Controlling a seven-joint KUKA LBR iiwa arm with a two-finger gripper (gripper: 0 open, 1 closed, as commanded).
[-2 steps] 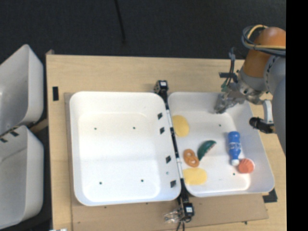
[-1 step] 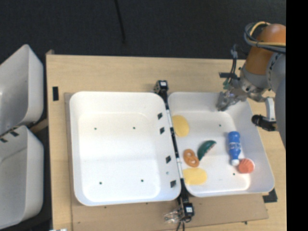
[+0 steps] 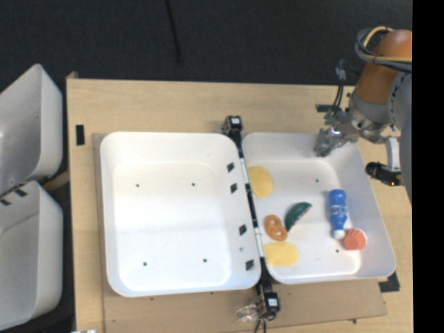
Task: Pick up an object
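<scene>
Arm: the grey arm with its orange band enters at the upper right of the frame and reaches down and left toward the right bin.
Claw: the claw sits over the upper right corner of the right bin, near its back wall; nothing is seen between its fingers, and at this size it cannot be told whether they are apart or together.
Desk: a pale wooden desk fills the middle of the frame and carries both bins side by side.
Left bin: the white left bin lies left of centre.
Right bin: the white right bin lies right of centre and holds all the loose things.
Blue bottle: a blue bottle with a white cap lies at the right of the right bin, cap toward the lower edge; any label is too small to read.
Orange round piece: just beside the bottle's cap.
Dark green piece: mid-bin, left of the bottle.
Pretzel-shaped piece: orange-brown, lower left of the green one.
Upper yellow piece: near the divider.
Lower yellow piece: just below the pretzel shape.
Writing: none can be read anywhere.
</scene>
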